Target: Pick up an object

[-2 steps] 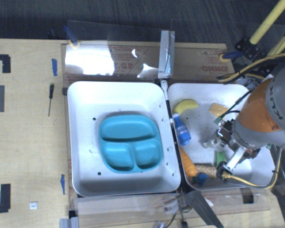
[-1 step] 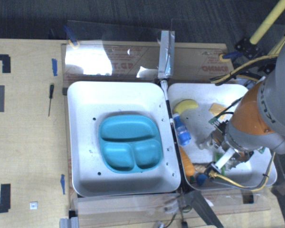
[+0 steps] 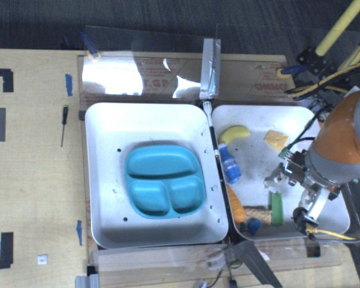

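Showing faint unreadable red print on cardboard [image 3: 168, 77], gripper [image 3: 285, 182]

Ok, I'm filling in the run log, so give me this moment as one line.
arm: over right bin | gripper: above green block, nothing seen held | left bin: blue tray

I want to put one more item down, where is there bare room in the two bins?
Right bin: bare floor between the blue bottle, yellow banana and gripper. Its near edge is crowded. Left bin: margins around the blue tray.
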You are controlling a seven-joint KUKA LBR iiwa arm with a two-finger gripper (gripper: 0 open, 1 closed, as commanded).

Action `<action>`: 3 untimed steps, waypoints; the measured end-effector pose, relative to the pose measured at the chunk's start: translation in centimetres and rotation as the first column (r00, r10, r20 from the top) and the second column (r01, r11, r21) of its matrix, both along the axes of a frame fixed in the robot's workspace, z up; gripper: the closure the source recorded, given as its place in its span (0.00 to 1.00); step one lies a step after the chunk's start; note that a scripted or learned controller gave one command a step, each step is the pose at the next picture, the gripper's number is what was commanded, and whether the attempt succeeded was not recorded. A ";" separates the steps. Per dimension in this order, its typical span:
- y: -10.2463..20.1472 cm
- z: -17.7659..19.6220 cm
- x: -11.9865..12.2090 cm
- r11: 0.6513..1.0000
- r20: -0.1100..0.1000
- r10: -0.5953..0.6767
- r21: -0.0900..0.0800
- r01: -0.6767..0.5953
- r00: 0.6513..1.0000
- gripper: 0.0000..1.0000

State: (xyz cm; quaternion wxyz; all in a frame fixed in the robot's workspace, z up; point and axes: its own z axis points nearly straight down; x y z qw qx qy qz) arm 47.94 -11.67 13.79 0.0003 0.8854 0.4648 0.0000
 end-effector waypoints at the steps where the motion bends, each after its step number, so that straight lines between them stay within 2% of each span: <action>1: -4.5 -4.2 -0.1 0.942 -0.003 0.335 0.004 -0.335 0.942 0.00; 2: -4.2 -0.5 0.0 0.852 0.001 0.524 -0.002 -0.524 0.852 0.00; 3: -1.6 -5.0 0.0 0.782 0.001 0.624 -0.002 -0.624 0.782 0.00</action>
